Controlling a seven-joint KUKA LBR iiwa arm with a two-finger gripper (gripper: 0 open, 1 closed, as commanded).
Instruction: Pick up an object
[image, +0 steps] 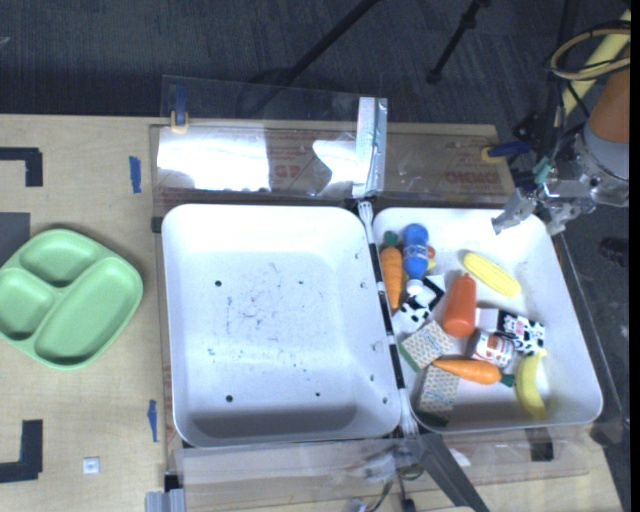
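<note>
The right bin (578, 330) holds a heap of toy food. A carrot (392, 276) and a blue item (415, 240) lie at its far left. A yellow corn cob (492, 273) sits toward the back, with an orange bottle (460, 305) in the middle. Toward the front lie a second carrot (468, 371), a banana (530, 386), a red-and-white can (491, 346) and two waffle-patterned pieces (427, 346). My gripper (528, 207) hangs over the bin's far right corner, above and right of the corn cob, with nothing visibly held.
The left bin (200, 250) sits beside the right one, sharing a middle wall. A green divided plate (65, 297) lies on the bench at far left. A clear plastic panel (270, 150) stands behind the left bin. Cables hang at the top right.
</note>
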